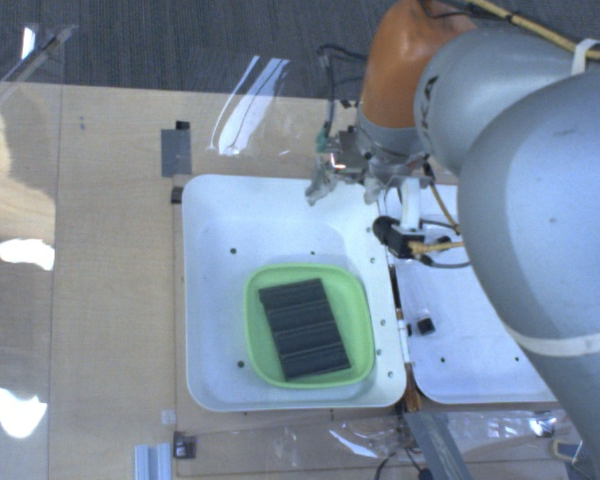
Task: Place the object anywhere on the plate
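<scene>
No writing can be read. A dark ribbed object (302,328) is seen lying on the green plate (355,308); the gripper (342,173) is poised above the left bin's (205,298) far rim.

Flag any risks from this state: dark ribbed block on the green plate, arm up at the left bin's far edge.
1. The gripper hangs at the far rim of the left bin; a low retreat could clip that rim.
2. The dark ribbed block lies fully inside the green plate, but the plate sits loose in the bin, so a bump to the bin could shift both.
3. Cables dangle over the seam between the bins and may snag.
</scene>
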Action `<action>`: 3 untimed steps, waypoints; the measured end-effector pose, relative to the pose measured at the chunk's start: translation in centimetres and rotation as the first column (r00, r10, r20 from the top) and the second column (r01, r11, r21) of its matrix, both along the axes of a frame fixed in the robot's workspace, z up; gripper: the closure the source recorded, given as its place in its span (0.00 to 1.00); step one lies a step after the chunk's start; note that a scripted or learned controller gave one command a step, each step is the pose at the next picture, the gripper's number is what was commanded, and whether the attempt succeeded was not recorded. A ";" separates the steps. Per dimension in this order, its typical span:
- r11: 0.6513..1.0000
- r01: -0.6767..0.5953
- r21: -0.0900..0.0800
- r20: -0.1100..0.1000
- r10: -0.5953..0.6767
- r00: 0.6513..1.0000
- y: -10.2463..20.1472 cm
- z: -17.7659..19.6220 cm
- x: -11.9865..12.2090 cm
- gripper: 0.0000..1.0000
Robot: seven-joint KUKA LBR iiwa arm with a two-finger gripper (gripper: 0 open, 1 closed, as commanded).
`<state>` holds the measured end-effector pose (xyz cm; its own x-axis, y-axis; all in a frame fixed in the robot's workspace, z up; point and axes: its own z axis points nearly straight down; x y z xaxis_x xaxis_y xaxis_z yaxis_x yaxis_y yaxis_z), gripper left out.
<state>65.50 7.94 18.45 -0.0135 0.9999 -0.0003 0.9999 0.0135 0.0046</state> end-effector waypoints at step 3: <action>0.968 -0.253 0.002 0.002 0.253 0.968 12.6 -8.9 -4.2 1.00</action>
<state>61.28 20.50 9.56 -0.2657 0.9641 0.0014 0.9640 0.2657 0.0063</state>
